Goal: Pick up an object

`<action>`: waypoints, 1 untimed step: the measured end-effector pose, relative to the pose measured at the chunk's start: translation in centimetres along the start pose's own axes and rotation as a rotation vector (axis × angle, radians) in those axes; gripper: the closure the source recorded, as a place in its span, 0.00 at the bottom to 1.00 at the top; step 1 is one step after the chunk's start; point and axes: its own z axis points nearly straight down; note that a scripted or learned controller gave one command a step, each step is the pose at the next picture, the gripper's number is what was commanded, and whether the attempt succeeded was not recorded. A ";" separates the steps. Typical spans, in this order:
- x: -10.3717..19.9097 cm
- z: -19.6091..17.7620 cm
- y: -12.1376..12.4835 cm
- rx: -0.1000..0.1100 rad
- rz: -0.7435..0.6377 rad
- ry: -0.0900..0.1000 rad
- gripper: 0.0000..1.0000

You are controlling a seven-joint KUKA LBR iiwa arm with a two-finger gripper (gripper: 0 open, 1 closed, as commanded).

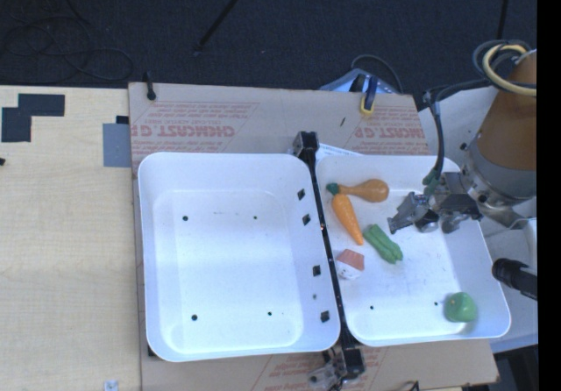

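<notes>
- The left bin (158, 205) is seen on the bench (61, 231), its floor bare apart from small dark holes.
- The two bins are joined along a dark strip (320, 249) that runs from the far edge to the near edge between them.
- The right bin (412, 315) is seen just beside that strip, and all the loose things are carried in it.
- A carrot (347, 216) is laid near the right bin's left edge, slanted, its green top toward the far left corner.
- A gourd (364, 190), orange-brown, is laid along the far edge, its narrow end touching or nearly touching the carrot's top.
- A red-and-white block (350, 262) is placed close to the left edge, just nearer than the carrot's tip.
- A green pod (383, 243) is laid slanted toward the bin's middle, just right of the carrot and apart from it.
- The gripper (419, 216) is seen over the right half of the bin, just right of the pod's far end; whether it touches the pod cannot be told.
- Nothing is seen between its fingers, and whether the jaws are released or clenched cannot be told.
- A green ball (459, 307) is placed in the near right corner, well apart from the rest.
- The arm (508, 135) is seen at the bin's right edge.
</notes>
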 end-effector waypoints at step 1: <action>8.4 4.7 -3.3 0.006 -0.005 0.002 0.00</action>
